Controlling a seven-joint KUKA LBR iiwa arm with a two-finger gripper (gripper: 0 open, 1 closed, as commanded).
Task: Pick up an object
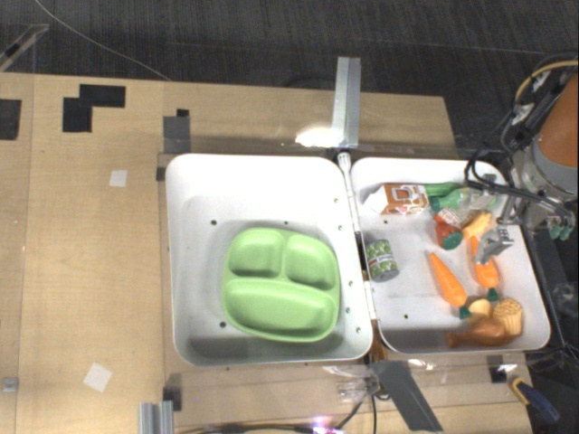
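Toys in the right bin, with the hand lowered over them.

The arm is cut off at the right edge. Whether the hand is released or clenched cannot be told. A carrot is seen just beside it. The toys under the hand are hard to make out. A green tray is placed in the left bin.
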